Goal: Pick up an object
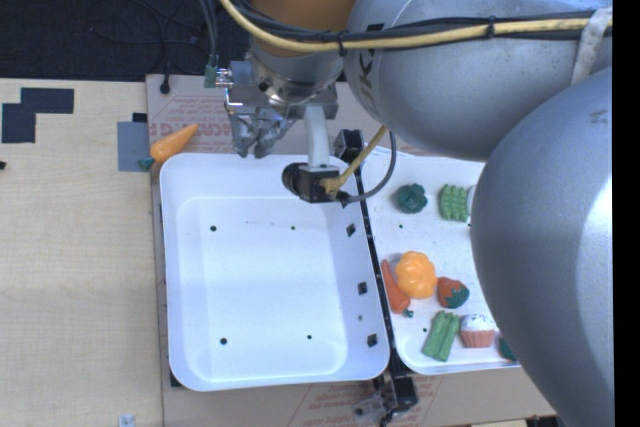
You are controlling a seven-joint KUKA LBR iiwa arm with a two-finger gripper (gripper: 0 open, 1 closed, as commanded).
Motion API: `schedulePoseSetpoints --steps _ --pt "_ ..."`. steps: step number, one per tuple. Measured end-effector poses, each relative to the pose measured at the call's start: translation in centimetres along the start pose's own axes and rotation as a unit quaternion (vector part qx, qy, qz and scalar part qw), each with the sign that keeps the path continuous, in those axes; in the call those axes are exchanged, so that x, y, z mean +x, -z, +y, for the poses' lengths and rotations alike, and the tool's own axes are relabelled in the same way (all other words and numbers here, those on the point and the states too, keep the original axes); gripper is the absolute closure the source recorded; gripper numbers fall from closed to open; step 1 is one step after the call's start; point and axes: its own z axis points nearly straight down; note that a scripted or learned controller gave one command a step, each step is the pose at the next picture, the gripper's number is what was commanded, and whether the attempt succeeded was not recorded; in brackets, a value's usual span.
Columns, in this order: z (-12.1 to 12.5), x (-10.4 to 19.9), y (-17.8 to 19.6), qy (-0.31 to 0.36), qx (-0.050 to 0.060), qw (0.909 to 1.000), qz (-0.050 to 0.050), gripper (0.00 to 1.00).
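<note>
My gripper hangs under the orange wrist band, over the far rim of the left white bin, with nothing visibly held. An orange toy carrot lies just outside that bin's far left corner, to the left of the gripper. The right bin holds several toys: a dark green broccoli, a light green ridged piece, an orange pepper, a red tomato, a green cucumber and a small cupcake.
The grey arm covers the upper right of the view and part of the right bin. A black fitting with a cable hangs from the arm over the left bin's far edge. Pale bench surface lies to the left.
</note>
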Motion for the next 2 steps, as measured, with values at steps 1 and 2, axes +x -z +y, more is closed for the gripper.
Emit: schedulePoseSetpoints --steps 1,2 --pt "-0.3 -0.5 13.0 -0.002 -0.012 0.9999 0.003 1.00" --pt "1.2 2.0 -3.9 -0.002 0.003 1.0000 -0.002 1.00"
